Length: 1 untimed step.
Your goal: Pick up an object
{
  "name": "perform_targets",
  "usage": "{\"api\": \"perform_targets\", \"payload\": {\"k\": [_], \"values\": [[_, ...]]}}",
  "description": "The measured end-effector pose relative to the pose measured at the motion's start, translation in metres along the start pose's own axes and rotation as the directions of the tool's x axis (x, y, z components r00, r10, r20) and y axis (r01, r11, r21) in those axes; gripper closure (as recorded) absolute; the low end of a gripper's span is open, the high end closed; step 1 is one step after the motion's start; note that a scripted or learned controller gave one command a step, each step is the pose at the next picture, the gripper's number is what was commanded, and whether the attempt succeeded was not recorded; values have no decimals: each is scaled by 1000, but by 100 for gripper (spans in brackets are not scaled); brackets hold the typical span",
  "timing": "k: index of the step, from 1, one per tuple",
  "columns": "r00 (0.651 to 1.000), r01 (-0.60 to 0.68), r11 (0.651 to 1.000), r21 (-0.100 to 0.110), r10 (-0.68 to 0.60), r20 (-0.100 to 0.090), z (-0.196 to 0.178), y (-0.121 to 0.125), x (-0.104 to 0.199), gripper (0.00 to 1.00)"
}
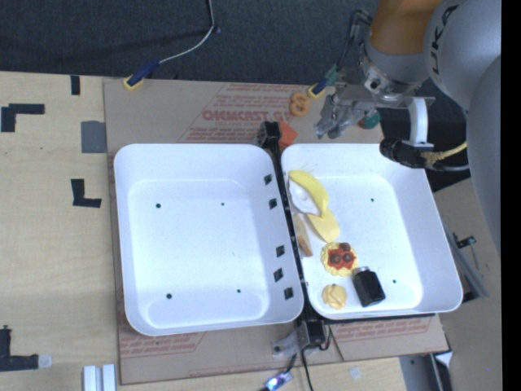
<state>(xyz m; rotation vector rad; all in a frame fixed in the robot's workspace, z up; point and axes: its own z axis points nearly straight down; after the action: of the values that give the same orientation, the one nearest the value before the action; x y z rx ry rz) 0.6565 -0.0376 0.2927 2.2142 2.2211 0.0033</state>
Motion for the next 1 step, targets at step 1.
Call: {"api": "perform_targets", "payload": {"k": [1], "values": [[1000,2,1000,-10,-2,2,-210,14,-23,100]]}}
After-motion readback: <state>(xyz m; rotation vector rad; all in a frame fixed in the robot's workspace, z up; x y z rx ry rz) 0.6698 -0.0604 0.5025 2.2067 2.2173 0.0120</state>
